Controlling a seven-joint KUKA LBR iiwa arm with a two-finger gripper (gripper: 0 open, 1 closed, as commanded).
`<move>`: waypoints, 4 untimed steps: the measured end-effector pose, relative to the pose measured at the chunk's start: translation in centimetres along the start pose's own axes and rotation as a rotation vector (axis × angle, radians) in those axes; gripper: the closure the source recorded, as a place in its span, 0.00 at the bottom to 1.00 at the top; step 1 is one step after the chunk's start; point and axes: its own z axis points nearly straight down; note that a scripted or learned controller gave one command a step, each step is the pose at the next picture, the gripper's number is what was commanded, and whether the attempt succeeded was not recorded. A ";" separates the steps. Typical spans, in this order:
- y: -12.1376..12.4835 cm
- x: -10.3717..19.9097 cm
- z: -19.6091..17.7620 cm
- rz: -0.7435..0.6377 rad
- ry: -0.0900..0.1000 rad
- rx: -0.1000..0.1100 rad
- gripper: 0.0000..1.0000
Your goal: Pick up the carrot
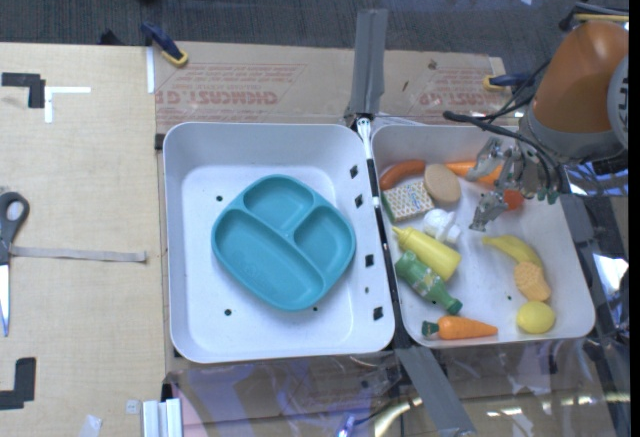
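Right now my claw (492,195) hangs over the back of the right bin (572,255), near its far wall, with an orange piece just beside it at the fingertips. I cannot tell whether my fingers are wide or narrow from this slant, and nothing shows plainly between them, so I claim no hold on anything.

The carrot (465,328) I judge to be the task's thing lies at the near edge of the same bin, on its side, green tip pointing left and orange body running right. It sits well apart from my claw, with the banana (512,247) and the round orange-yellow fruit (531,279) between us. The green bottle (428,282) ends just above the carrot's tip, and the lemon (536,317) rests just to its right. The left bin (190,235) bears the blue divided plate (284,242) and needs no attention from me.

To do this step well, I should lift clear of the clutter before crossing, then settle over the carrot's thick orange middle. My fingers ought to straddle it across its short width, not along its length, so they close on the firm body. The near wall is close, so I should come straight down, not at a slant.
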 end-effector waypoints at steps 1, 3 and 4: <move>0.1 -0.2 -1.1 -0.002 -0.006 0.001 1.00; -3.3 -3.5 0.8 0.073 -0.001 -0.001 0.00; -3.3 -3.6 -0.3 0.072 -0.007 0.000 1.00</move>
